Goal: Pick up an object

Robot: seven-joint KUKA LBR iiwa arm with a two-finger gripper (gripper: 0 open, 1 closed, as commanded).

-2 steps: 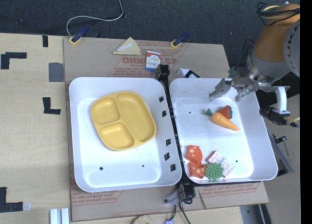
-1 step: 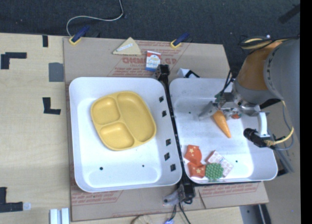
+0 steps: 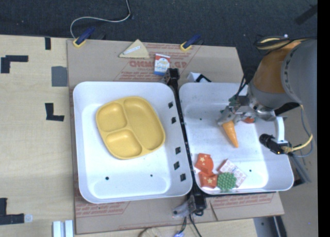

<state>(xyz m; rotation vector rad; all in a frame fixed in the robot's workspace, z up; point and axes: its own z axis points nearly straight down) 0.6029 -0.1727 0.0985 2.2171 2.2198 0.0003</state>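
Observation:
An orange carrot-shaped piece lies in the right bin, tilted with its tip toward the front. My gripper hangs right over its upper end, under the grey wrist with the orange band. At the front of that bin lie two red pieces, a green round piece and a white patterned packet. Something small and red peeks out beside the gripper.
The left bin holds a yellow divided plate. A small red and white carton and a beige wedge sit on the cardboard behind the bins. Black clips line the divider between the bins.

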